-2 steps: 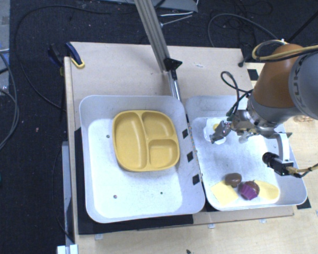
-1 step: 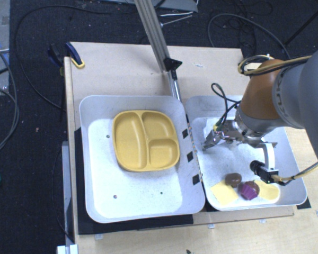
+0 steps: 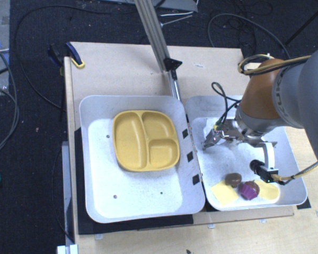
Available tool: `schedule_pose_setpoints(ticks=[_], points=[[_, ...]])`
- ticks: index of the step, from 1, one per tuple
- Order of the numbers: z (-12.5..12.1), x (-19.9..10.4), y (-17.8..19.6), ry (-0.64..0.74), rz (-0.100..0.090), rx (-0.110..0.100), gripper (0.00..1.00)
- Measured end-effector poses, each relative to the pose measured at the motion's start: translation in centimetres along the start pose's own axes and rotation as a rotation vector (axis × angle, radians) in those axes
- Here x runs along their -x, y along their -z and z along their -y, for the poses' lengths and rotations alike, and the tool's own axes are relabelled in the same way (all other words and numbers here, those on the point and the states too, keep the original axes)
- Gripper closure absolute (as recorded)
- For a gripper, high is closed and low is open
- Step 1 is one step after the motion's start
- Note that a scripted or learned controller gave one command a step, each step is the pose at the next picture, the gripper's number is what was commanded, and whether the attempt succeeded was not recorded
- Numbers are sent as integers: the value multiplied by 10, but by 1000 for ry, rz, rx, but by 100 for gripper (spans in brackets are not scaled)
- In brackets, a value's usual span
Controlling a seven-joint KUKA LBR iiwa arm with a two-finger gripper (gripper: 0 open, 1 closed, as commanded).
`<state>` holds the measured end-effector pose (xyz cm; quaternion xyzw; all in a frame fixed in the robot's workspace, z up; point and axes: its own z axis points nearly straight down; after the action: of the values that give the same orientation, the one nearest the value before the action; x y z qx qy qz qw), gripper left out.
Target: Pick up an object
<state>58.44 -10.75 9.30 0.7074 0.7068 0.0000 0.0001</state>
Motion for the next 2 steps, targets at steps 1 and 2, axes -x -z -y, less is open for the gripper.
schedule_pose_setpoints(ticks=[1,2], points=[[-1,1,11,0,2,4,100],[9,-2,62,1,0,2,100]])
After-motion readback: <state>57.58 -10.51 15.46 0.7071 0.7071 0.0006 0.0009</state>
